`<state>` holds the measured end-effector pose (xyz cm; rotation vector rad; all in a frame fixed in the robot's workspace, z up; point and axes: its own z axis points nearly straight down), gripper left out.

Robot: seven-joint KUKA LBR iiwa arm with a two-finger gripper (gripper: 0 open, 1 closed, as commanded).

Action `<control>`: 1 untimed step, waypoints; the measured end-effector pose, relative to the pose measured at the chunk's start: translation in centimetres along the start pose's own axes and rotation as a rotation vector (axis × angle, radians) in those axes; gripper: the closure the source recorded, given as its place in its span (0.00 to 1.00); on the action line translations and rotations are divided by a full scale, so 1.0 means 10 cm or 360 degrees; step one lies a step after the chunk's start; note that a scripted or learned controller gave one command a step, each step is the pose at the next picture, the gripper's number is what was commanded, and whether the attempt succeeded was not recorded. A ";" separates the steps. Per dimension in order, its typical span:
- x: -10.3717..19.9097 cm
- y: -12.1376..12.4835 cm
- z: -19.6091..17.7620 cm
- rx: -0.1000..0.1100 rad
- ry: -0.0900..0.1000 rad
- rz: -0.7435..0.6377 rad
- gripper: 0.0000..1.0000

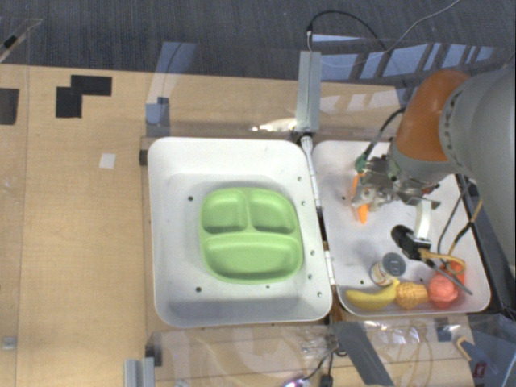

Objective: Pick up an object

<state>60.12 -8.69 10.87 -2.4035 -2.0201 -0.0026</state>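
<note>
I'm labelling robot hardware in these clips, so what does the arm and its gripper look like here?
The arm is a bulky, rounded grey body with an orange band above the wrist. Below the band sits a small metallic gripper of silvery parts with small orange bits. Thin black cables loop beside the wrist and trail down the arm's side.

Glossy green plastic tray (250, 234), matt wooden bench (72, 240)

My grey arm (476, 127) runs off frame right & covers the right white bin's (339, 216) far corner; fingertip state too small to tell.
</note>
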 end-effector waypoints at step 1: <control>0.57 0.40 -0.62 0.0072 -0.0008 -0.0276 1.00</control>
